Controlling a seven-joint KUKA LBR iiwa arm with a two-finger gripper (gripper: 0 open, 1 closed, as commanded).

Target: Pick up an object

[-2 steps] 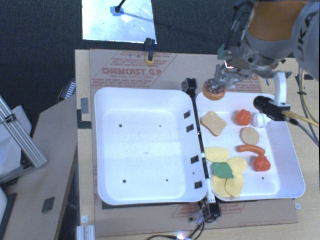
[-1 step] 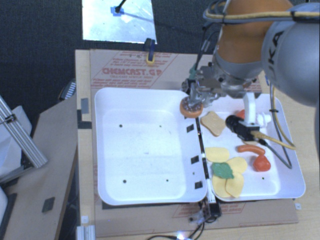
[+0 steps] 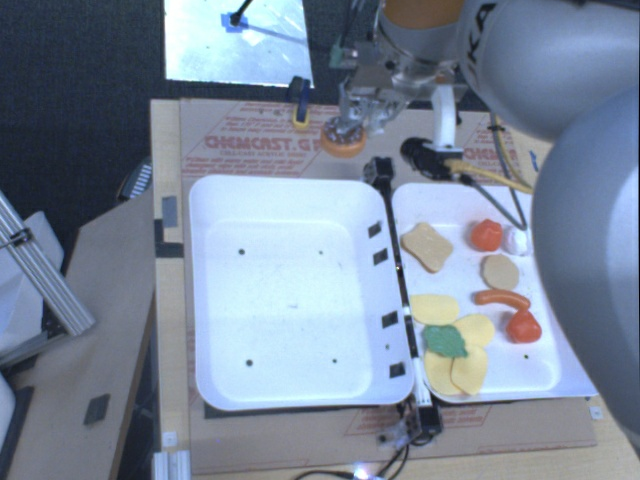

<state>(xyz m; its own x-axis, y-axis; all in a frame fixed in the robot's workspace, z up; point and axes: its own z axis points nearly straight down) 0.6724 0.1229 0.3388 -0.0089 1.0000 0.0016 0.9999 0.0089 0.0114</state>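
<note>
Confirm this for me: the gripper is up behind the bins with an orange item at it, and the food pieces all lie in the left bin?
Wrong bin. The camera view shows the food pieces, such as the bread, in the right bin. The rest holds: the gripper is behind the bins with an orange item at it.

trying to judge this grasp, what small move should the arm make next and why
Probably a short lift straight up to test the grip. The gripper sits high over the bench behind the two bins, and an orange round object appears to sit at its fingertips. The other food pieces lie in the right bin, so nothing needs clearing first.
</note>
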